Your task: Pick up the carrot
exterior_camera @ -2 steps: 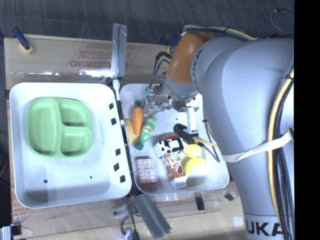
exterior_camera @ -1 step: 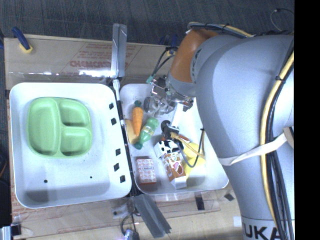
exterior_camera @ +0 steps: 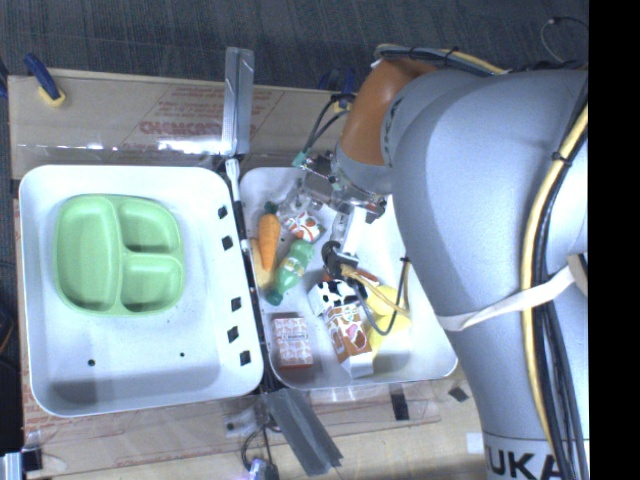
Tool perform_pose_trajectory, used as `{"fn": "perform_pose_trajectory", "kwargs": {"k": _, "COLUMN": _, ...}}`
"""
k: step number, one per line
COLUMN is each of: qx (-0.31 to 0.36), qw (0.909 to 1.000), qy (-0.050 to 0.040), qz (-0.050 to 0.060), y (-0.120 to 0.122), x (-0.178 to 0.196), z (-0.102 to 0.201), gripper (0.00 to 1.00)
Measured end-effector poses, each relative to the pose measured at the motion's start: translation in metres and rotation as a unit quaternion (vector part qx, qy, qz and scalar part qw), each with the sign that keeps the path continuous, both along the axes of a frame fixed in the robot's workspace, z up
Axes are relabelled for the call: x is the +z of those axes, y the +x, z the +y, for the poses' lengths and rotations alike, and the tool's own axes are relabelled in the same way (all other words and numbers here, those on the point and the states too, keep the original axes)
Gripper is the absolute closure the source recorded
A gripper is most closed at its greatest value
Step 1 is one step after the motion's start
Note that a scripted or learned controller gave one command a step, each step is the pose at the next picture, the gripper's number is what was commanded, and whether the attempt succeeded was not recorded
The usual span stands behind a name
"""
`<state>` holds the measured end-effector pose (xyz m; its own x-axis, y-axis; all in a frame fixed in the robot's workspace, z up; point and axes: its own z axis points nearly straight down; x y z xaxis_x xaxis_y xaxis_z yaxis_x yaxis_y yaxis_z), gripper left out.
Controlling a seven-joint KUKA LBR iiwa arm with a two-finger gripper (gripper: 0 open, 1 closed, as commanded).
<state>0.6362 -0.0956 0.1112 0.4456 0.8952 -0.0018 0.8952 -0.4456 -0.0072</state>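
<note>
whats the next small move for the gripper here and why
Probably a short shift toward the bin's left wall, then down. The carrot lies free along that wall of the right bin, with a green bottle touching its right side, while the gripper sits just right of the carrot's top end, not over it.

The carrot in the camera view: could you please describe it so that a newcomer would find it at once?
Look at the right-hand white bin, the crowded one beneath the grey arm, not the one with the green divided plate. Near its left wall lies the carrot, lengthwise along that wall. It is the plain orange tapered piece, just left of the green bottle, unlike the printed cartons nearby.
</note>
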Motion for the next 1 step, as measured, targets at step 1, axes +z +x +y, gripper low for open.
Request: {"fn": "perform_pose_trajectory", "kwargs": {"k": 1, "qx": 0.216, "qw": 0.9764, "qy": -0.0058, "qz": -0.008, "y": 0.0141, "x": -0.01, "z": -0.0028, "gripper": 0.0}}
